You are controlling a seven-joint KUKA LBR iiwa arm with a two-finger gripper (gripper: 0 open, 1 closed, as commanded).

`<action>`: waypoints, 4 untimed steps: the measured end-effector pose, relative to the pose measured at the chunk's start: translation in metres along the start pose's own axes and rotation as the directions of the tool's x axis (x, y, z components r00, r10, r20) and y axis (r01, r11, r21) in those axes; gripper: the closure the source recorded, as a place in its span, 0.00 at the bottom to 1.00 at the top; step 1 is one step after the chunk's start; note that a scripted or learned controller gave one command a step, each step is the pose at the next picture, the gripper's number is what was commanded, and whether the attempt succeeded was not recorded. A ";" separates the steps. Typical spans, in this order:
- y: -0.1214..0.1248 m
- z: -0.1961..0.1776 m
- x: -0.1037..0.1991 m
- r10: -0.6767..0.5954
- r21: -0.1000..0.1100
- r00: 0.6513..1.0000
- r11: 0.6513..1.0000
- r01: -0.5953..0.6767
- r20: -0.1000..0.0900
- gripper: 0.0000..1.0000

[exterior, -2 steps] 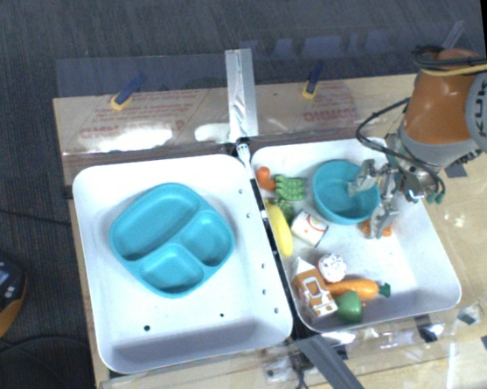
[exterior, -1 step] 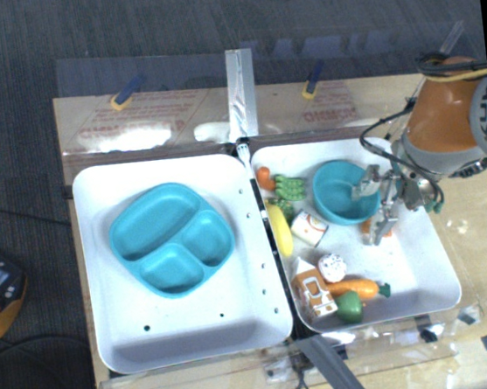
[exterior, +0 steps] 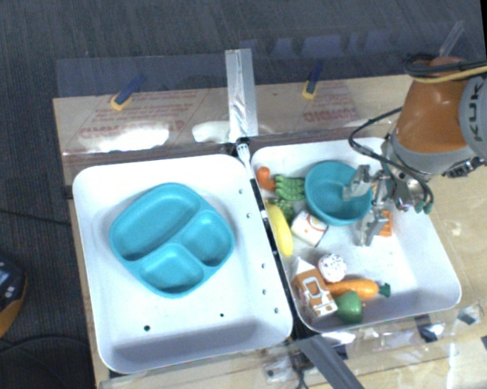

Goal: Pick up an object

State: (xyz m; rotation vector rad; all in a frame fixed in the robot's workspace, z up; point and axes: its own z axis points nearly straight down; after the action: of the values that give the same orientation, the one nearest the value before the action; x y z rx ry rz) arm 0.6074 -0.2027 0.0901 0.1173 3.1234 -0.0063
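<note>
Nearest item: green pepper toy (exterior: 350, 307) lies at the near edge of the right bin (exterior: 429, 272), touching an orange carrot toy (exterior: 357, 288).
Task's thing (judged): teal bowl (exterior: 336, 192), the item closest to the gripper (exterior: 370, 206). It stands upright in the far half of the right bin, mouth up.
Handling, bowl: appears to be rigid moulded plastic; probably light, smooth, slippery on the curved wall, not fragile.
Hold point, bowl: the rim on the arm's side is the best purchase, one finger inside and one outside the wall. A pinch across the full body looks too wide.
Jaws: apart; one finger reaches over the bowl's right rim, the other hangs lower, beside a small orange piece (exterior: 383, 227). Nothing is seen clamped between them.
Neighbours, left of bowl: green leafy toy (exterior: 289, 189), a small orange ball (exterior: 264, 178), a yellow banana toy (exterior: 280, 230) along the bin divider, and a white cup (exterior: 308, 227) touching the bowl's lower left.
Neighbours, nearer: a white round toy (exterior: 332, 267) and an orange-and-white block (exterior: 312, 293).
Risk (judged): lifting the bowl may tip it against the white cup; the crowded left side leaves little finger clearance.
Left bin (exterior: 120, 336): holds a blue divided plate (exterior: 172, 238), well apart from the gripper.
Surface: wooden bench (exterior: 468, 232) carrying both bins.
</note>
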 end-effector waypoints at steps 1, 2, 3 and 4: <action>0.006 0.000 -0.013 -0.006 0.001 1.000 1.000 0.006 -0.002 0.00; -0.002 0.001 -0.026 -0.049 0.000 0.999 0.999 0.049 -0.004 0.00; -0.006 0.000 -0.005 -0.055 0.001 0.998 0.998 0.055 -0.001 0.00; -0.002 0.000 -0.008 -0.069 0.004 0.998 0.998 0.069 -0.002 0.00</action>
State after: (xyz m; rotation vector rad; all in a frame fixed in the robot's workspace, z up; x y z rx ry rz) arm 0.6153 -0.2056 0.0900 0.0088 3.1282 -0.0127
